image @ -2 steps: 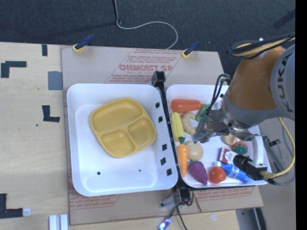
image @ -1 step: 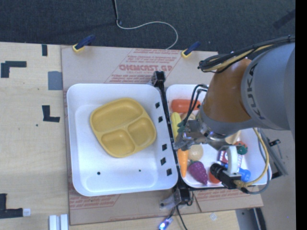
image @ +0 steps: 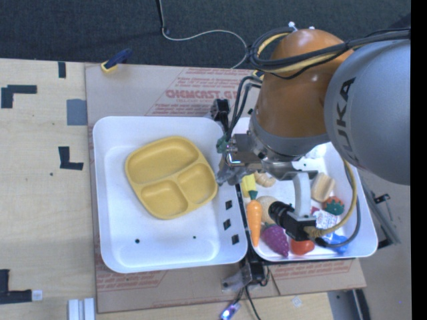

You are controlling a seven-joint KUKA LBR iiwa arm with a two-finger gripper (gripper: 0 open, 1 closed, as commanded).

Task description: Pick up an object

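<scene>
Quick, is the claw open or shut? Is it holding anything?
Claw: cannot be told whether open or closed, or holding anything. It is low over the toy food in the right bin.

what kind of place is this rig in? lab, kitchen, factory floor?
Probably a robotics lab bench, not a kitchen: a KUKA arm over two white bins on cardboard, and toy food, a carrot and grapes, in the right bin.
</scene>
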